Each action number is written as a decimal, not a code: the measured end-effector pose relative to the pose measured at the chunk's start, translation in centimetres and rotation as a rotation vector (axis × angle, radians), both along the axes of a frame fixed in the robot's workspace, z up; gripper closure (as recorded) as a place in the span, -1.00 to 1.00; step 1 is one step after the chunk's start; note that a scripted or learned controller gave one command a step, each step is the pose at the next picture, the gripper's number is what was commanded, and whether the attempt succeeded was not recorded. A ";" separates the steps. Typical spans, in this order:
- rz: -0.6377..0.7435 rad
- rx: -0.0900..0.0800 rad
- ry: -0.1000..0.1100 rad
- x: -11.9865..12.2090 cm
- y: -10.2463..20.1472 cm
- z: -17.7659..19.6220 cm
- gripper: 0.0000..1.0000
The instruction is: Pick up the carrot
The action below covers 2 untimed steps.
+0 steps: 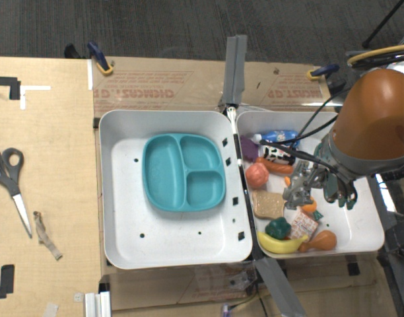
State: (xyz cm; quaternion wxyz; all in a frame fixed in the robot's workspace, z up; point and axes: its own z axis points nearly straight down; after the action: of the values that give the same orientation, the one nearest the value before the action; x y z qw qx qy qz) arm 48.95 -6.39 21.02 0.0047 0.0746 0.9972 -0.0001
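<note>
The gripper (300, 191), a grey metal assembly below the arm's orange band, is seen low in the right bin (370, 240), just above a slice of bread (269, 205); whether it is open or closed cannot be told, and nothing is clearly seen within it. The carrot (278, 166), a slim orange taper, lies near the bin's far side, between a round peach (257, 175) and a black-and-white packet (276, 152), just beyond the gripper. A curved yellow banana (281, 244) lies along the near wall. The left bin (123, 236), smooth white plastic, holds a teal three-compartment plate (184, 172) with open floor around it. Scissors (10, 180) rest on the pale wooden surface (43, 243) at the left.
</note>
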 end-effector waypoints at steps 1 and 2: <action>0.093 0.001 0.009 -1.1 4.7 -0.4 1.00; 0.357 -0.001 0.005 -0.9 6.3 4.7 1.00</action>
State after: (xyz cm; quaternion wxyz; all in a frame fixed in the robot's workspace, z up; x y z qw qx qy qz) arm 48.07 -0.04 25.68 0.0024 -0.1039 0.9946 0.0001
